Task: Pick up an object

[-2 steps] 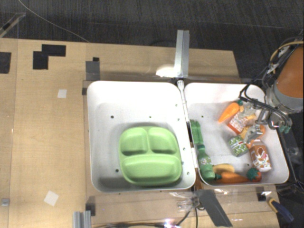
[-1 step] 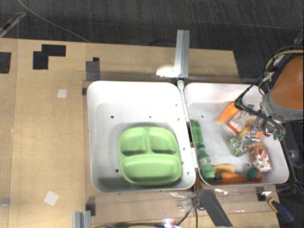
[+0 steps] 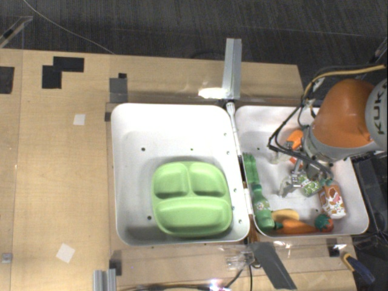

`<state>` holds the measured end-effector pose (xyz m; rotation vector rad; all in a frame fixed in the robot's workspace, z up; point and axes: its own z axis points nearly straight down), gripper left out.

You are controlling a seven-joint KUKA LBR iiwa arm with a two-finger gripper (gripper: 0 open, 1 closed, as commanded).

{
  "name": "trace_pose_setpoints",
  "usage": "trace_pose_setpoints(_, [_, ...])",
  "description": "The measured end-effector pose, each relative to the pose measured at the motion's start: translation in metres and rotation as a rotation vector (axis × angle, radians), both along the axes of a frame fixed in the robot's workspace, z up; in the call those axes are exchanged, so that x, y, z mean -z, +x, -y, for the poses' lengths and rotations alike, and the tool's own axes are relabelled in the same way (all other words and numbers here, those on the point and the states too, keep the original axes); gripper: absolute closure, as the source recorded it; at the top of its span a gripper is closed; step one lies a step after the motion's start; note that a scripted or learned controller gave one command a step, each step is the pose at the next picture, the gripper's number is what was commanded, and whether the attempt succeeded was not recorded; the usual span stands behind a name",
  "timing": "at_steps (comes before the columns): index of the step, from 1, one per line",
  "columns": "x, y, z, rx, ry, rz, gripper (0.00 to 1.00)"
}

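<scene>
Task items sit in the right bin point(image 3: 361, 214): a green bottle point(image 3: 254, 183) lies lengthwise along the bin's left wall, cap end toward the near corner; a yellow banana point(image 3: 286, 214) and an orange carrot-like piece point(image 3: 298, 227) lie along the near wall, w/ a small red-and-green item point(image 3: 324, 224) just beside the carrot's right end. A small carton point(image 3: 333, 200) w/ red and white print lies near the right wall; label too small to read. An orange object point(image 3: 294, 139) shows partly from under the arm toward the far side. A green-and-white packet point(image 3: 311, 187) lies right under the claw point(image 3: 296, 179), touching or nearly so; can't tell which. Claw hangs low over the mid-right of that bin, metal parts cluttered w/ cables; can't tell if it's wide, narrow or holding anything. Above it, the arm's orange band point(image 3: 342, 117) and grey link point(image 3: 379, 117) come in from the right; black letters "KU" read on the grey link. Left bin point(image 3: 130, 138) holds a light green three-compartment tray point(image 3: 191, 197), set toward the near side, one long section and two smaller ones. Both bins rest on the wooden counter point(image 3: 54, 180), w/ black squares at its far left corner.
</scene>
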<state>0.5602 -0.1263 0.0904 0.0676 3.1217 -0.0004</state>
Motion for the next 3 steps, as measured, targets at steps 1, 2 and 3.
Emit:
trace_pose_setpoints(1, [0.002,0.081,-0.002,-0.069,0.000,-0.006,0.00])
trace_pose_setpoints(2, [0.000,-0.009,-0.003,-0.164,-0.003,-0.005,0.00])
trace_pose_setpoints(3, [0.002,0.074,-0.013,-0.250,-0.003,-0.005,0.00])
